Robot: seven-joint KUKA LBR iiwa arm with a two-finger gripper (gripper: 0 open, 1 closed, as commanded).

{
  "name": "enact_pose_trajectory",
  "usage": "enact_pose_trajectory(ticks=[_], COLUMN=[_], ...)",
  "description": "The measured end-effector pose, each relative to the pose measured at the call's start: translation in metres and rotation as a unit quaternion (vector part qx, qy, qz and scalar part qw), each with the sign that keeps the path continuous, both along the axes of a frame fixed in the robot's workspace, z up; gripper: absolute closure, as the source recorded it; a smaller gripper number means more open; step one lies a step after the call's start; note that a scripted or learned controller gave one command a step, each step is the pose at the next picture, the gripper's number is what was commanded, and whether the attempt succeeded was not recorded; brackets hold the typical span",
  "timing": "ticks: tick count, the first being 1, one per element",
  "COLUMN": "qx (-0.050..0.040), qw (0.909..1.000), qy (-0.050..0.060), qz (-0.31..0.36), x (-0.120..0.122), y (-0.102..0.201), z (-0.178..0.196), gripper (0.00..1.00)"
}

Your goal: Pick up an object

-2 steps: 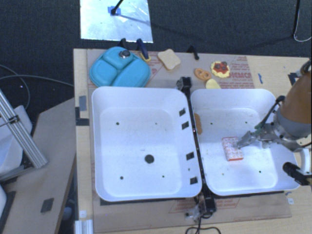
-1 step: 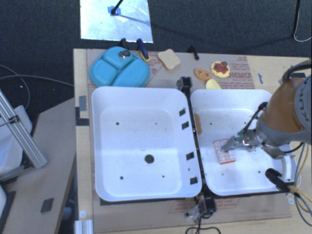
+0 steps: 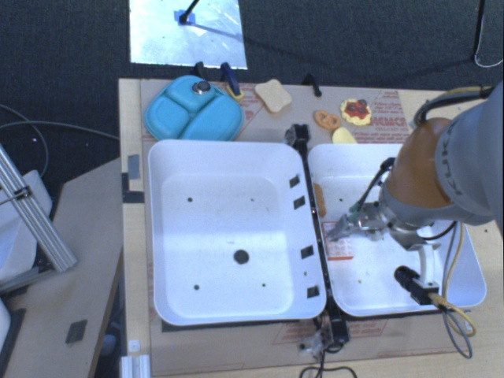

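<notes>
The arm is reaching into the right bin [image 3: 472,286], and I am using this bin as the landmark for all places. The gripper [image 3: 340,228] is hanging low inside it, near its left wall, over a small flat card with red print [image 3: 340,249] that is lying on the bin floor. How wide the jaws are standing I cannot tell, because they are small and partly blurred here; nothing is showing clearly between them, so I am not saying that anything is held.

A small orange-brown piece [image 3: 319,198] is lying against the left wall of the same bin, a little behind the gripper. These two seem to be the things available for picking.

Behind the right bin, on the bench, a pretzel [image 3: 326,120], a small round pizza toy [image 3: 356,111] and a yellow piece [image 3: 343,136] are lying, and farther left a slice of toast [image 3: 273,95] and a blue divided plate [image 3: 193,110]. The left bin [image 3: 169,164] is standing just beside the right bin.

In my judgement the task is at the approaching stage: the descent looks nearly done, while closing, lifting and checking the hold are not yet done.
</notes>
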State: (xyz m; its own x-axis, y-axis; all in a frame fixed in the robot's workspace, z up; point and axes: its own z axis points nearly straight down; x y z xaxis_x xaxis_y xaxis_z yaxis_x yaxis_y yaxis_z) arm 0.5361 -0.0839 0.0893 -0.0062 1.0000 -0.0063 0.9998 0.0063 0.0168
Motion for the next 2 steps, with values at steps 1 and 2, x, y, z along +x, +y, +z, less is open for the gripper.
enact_pose_trajectory(ticks=[1,2], qx=[-0.0002,0.0012], qw=[1.0000,1.0000], qy=[0.004,0.002], qz=[-0.005,0.000], x=[0.021,0.031], y=[-0.091,-0.027], z=[0.022,-0.001], gripper=[0.00,0.00])
